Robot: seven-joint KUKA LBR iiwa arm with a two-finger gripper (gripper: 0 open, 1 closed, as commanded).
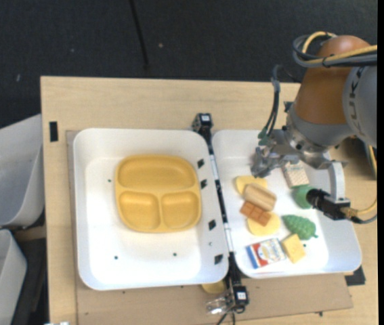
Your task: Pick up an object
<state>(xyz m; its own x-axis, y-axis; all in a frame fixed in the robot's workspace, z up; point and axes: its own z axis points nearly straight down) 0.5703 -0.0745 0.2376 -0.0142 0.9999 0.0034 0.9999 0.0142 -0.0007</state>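
Pale wood bench [110,100] over dark floor carries two white bins. Left bin [90,249] holds a yellow divided tray [158,192]; right bin [340,249] holds toy food, including a hot dog [259,196] and green leaf [300,226]. Gripper [267,160] hovers above them; its grip cannot be told.
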